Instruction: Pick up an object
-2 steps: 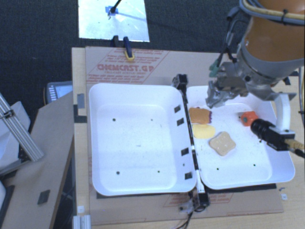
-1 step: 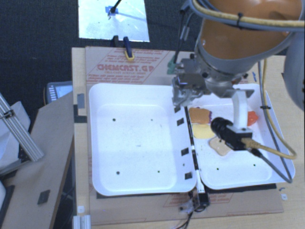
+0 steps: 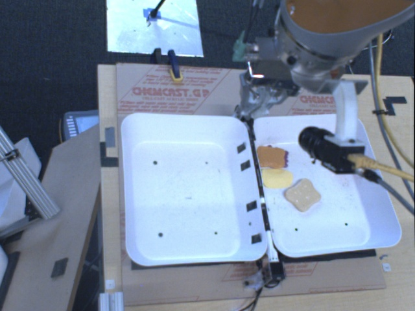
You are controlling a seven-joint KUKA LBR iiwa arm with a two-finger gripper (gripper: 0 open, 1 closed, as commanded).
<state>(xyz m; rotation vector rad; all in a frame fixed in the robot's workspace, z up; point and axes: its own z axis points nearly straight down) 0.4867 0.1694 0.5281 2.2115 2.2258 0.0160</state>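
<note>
Three small toy food pieces lie in the right bin (image 3: 363, 238), close to the divider. An orange-brown piece with a purple edge (image 3: 272, 155) is farthest back. A pale yellow piece (image 3: 277, 178) touches its near side. A beige bread-like slice (image 3: 302, 195) lies just right of and in front of the yellow piece. My gripper (image 3: 248, 109) hangs over the back rim where the two bins meet, behind and left of the pieces, with nothing seen in it. A black cylinder on a white bracket (image 3: 326, 149) juts from the wrist over the right bin.
The left bin (image 3: 149, 193) sits beside the right one on a cardboard sheet (image 3: 194, 89). A blue and yellow clamp (image 3: 174, 67) stands at the cardboard's back edge. A shiny metal plate (image 3: 154, 18) lies behind it. Yellow cables (image 3: 389, 168) cross the right bin's far side.
</note>
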